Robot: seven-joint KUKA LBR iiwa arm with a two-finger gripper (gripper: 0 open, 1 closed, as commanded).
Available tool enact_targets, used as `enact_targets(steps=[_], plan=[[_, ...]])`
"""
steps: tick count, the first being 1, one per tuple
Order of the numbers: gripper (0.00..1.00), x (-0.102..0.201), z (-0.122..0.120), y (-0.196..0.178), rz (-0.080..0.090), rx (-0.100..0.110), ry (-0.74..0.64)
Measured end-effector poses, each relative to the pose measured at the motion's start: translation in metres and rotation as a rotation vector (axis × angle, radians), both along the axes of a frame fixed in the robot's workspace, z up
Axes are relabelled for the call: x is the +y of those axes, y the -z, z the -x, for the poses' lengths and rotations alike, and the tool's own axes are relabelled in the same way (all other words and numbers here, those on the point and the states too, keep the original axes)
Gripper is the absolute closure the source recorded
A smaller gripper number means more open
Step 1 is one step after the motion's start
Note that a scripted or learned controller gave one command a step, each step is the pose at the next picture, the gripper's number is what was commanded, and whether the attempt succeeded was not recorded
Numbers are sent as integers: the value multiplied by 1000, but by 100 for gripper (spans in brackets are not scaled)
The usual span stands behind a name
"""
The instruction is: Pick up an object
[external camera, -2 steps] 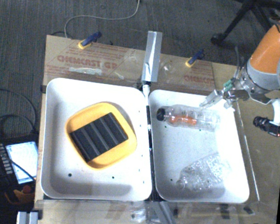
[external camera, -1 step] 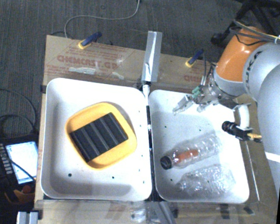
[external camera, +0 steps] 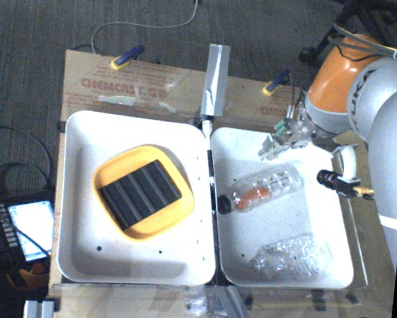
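Camera view looks down on the desk [external camera: 121, 85], and the end effector [external camera: 277, 144] sits over the far edge of the right bin [external camera: 327, 276], close to that bin's back left corner. Its tip is a pale, blurred shape slanting down and to the left, and whether it is apart or together, I cannot tell from up here. Nothing shows between the tips.

Now the candidates. A clear plastic bottle [external camera: 265, 187] with something orange-red inside lies on its side in the middle of the right bin, slanted, its dark cap end down by the bin's left wall. It sits just nearer the camera than the end effector, close but apart from it. Further toward the near edge, a crinkled clear plastic wrapper [external camera: 291, 254] rests on the bin floor, well apart from the end effector and beyond the bottle from it.

Over in the left bin [external camera: 74, 247], a yellow tray with a black ribbed insert [external camera: 143, 191] lies flat, turned at an angle, well off to the left of the end effector, with the divider between the bins in between.

The arm's orange band [external camera: 340, 71] and grey body [external camera: 393, 134] come in from the right, above the right bin's far corner. Two blue-and-yellow clamps [external camera: 127, 56] grip the desk's back edge.
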State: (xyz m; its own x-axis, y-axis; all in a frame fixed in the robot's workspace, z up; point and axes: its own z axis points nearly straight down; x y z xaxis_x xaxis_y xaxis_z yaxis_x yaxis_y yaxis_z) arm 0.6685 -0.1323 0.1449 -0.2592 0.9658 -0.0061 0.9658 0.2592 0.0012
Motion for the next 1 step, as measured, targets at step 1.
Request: enact_targets(steps=[1], plan=[[0,0,0,0,0,0,0]])
